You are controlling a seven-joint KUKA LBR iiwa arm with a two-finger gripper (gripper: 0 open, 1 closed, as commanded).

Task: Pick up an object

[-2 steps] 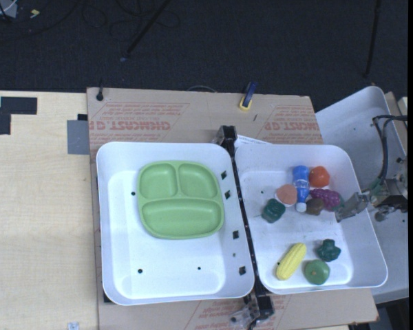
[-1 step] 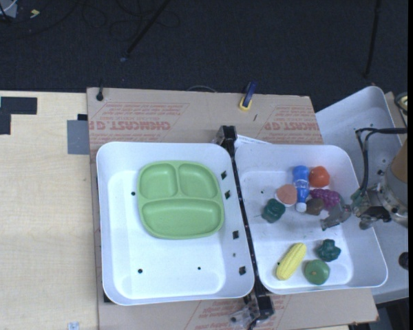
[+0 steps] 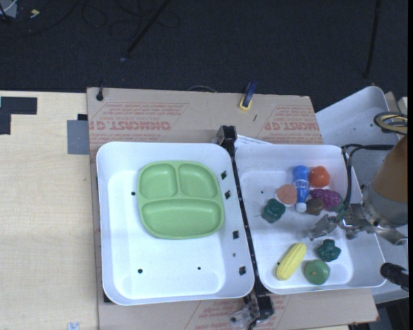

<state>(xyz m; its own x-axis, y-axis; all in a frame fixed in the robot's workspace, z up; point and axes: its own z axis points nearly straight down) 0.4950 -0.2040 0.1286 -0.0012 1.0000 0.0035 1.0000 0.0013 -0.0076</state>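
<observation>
Bench: L bin (image 3: 117, 267) w/ green tray (image 3: 180, 199); R bin (image 3: 261, 177) approx 8 toys.

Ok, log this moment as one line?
gripper low in right bin | near dark green toy | corn untouched | green plate in left bin

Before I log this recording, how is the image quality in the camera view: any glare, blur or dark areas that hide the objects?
Camera view: lighting is even, and the white bins show no blown-out glare; the green divided plate is sharp; the toy corn cob and blue bottle are small but readable; the hand is soft and cluttered, so its details are unclear; the background above the bench is very dark.
</observation>
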